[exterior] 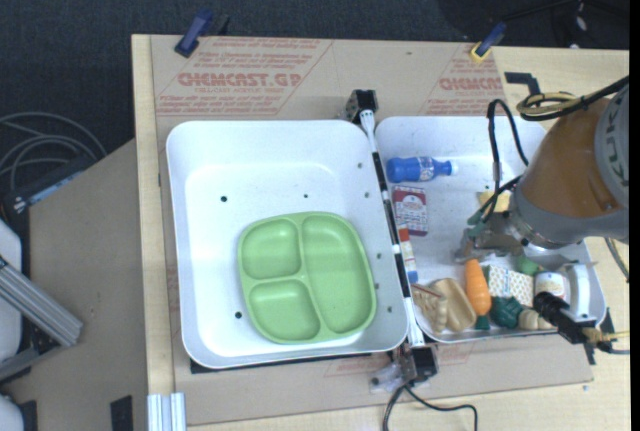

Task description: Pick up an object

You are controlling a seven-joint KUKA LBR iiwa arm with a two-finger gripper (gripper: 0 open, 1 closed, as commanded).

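In right white plastic bin (440,134), gripper (486,244) hovered low beside orange toy carrot (478,286), evidently lined up for grab; finger state could not be told. Blue plastic bottle (418,168) lay well apart.

I am noting colours. Both bins (190,219) are showing plain white. The sectioned tray (305,276) in the left-hand bin is showing pale green. In the other bin, the bottle (418,168) is showing blue with a white cap, the small packet (410,212) red and white, the carrot (478,287) orange with a dark green top. My arm (575,174) is showing orange over grey. The bench board (250,79) is tan with red lettering.
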